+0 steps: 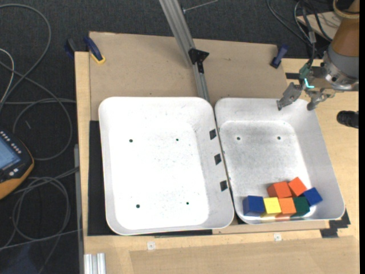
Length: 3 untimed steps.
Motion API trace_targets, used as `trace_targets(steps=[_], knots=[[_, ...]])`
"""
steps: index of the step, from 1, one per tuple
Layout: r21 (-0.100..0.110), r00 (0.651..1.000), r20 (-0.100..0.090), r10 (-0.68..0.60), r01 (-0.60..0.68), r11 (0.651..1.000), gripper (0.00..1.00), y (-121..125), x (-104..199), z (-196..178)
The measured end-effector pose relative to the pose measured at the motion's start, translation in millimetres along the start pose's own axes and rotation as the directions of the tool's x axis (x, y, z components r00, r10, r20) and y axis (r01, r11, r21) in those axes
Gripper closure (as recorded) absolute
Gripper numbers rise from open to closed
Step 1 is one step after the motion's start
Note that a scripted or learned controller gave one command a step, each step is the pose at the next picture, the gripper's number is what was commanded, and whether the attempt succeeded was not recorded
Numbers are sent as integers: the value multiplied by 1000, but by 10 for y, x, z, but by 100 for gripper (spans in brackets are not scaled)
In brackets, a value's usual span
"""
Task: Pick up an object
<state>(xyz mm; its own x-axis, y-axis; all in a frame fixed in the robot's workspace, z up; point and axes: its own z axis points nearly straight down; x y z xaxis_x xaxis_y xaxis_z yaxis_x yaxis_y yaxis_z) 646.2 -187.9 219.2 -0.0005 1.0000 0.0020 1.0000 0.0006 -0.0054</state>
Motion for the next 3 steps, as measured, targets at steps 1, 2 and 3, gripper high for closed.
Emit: trace_targets(steps=[1, 2, 3], knots=[[-4, 1000, 2, -2, 2, 1000, 0, 10, 2, -30], [1, 1000, 0, 0, 0, 1000, 0, -13, 12, 601], [2, 1000, 0, 0, 0, 1000, 0, -21, 23, 1133]])
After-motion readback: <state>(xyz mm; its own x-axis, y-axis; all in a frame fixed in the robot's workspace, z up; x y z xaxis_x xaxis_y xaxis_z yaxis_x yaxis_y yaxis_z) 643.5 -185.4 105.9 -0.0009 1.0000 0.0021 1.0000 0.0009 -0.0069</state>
